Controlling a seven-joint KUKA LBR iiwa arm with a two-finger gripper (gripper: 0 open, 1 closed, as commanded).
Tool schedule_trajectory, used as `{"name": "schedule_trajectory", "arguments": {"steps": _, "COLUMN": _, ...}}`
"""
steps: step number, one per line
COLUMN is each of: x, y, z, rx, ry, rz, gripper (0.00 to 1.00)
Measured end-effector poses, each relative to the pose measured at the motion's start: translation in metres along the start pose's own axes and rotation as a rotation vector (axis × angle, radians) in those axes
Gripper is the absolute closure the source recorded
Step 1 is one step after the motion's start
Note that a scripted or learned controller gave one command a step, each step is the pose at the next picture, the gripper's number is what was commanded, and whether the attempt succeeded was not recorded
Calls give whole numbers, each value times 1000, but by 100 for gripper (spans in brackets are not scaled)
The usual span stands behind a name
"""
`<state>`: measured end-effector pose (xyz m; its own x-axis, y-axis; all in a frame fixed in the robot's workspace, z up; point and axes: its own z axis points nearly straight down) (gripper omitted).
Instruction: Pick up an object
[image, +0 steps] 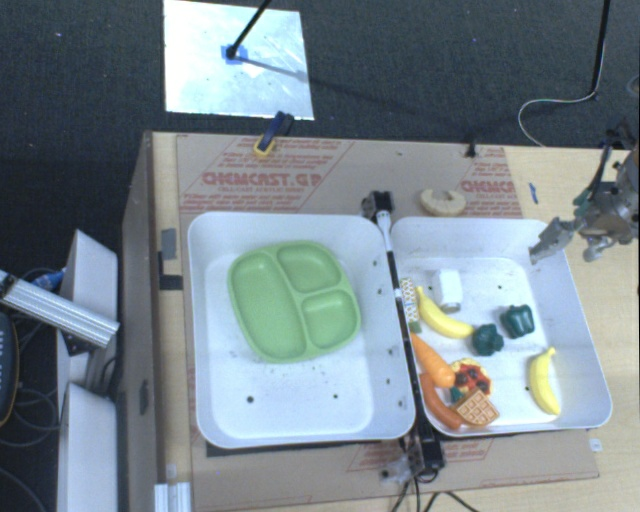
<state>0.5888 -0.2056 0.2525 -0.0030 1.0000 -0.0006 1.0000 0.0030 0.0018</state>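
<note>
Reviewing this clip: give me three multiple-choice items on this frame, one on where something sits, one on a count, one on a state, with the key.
1. Where does the green divided plate lie?
A. In the left bin
B. In the right bin
C. On the bare bench

2. How many yellow bananas lie in the right bin?
A. One
B. Two
C. Four

3. How does the gripper stand relative to the toys?
A. Pressed onto the carrot
B. Lifting the white block
C. At the right bin's far right edge, apart from all of them

Key:
1 A: the plate rests inside the left bin, left of the shared divider.
2 B: one banana lies near the divider, the other banana near the right wall.
3 C: the gripper sits by the bin's upper right rim, with the carrot and white block lying untouched on the floor.
</note>
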Motion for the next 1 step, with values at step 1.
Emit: {"name": "schedule_trajectory", "arguments": {"steps": 1, "x": -1, "y": -18, "z": 168, "rx": 0, "ry": 0, "rz": 2, "gripper": 0}}
